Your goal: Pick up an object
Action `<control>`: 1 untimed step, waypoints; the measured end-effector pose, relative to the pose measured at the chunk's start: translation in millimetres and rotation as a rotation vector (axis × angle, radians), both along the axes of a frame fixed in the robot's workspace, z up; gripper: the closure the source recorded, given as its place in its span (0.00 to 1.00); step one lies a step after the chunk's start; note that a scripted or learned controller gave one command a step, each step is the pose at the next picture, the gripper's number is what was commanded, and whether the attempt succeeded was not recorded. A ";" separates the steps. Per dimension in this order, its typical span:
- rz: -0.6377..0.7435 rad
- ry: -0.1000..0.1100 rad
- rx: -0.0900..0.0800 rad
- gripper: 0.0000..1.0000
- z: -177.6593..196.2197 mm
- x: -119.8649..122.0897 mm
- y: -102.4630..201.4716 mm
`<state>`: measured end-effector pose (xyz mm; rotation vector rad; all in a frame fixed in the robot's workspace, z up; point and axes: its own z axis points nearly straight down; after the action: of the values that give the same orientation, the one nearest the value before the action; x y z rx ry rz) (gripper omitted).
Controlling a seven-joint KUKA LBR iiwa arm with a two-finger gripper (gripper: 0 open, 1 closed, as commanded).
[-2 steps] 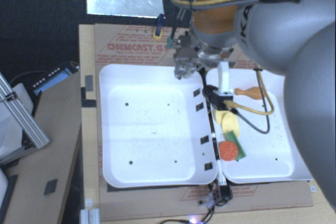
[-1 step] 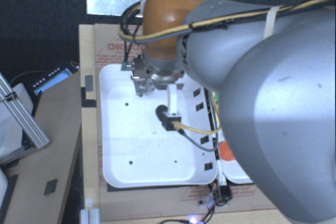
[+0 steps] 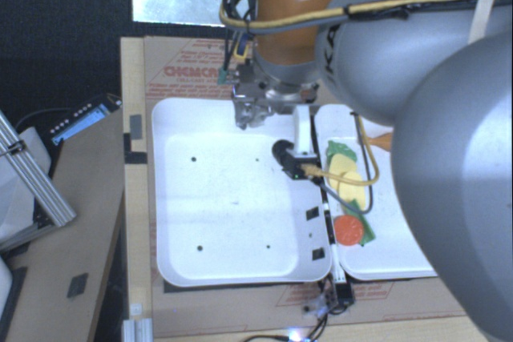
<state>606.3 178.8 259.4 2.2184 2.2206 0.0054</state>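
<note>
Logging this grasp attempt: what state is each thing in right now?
gripper: over the left bin's far edge, nothing seen between its fingers.
left bin: flat on the bench.
right bin: holds the toys, partly under the arm.
yellow toy: lying in right bin.
orange-red toy: lying in right bin.

1. Cardboard sheet [image 3: 192, 68] under the white bins, far-left part: red print, reads approx. "CHEMCR…"; remainder cut off by the arm [image 3: 337, 20]. Smaller red line below it, too small to read.
2. Same cardboard, near edge below the bins: red print approx. at centre-right, blurred, illegible.
3. Arm, grey housing just right of the orange dome: dark lettering, partial, looks like "K…", rest turned out of sight.
4. Dark device [image 3: 80, 120] w/ blue strip, far left on bench: row of small marks, not readable.

No other text, nos. or signs legible.
</note>
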 end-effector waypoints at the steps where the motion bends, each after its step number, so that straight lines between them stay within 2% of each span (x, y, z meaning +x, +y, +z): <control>1: 0.004 -0.001 0.001 1.00 7.7 37.1 26.7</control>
<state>643.4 205.6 267.1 2.2140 2.2248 0.0079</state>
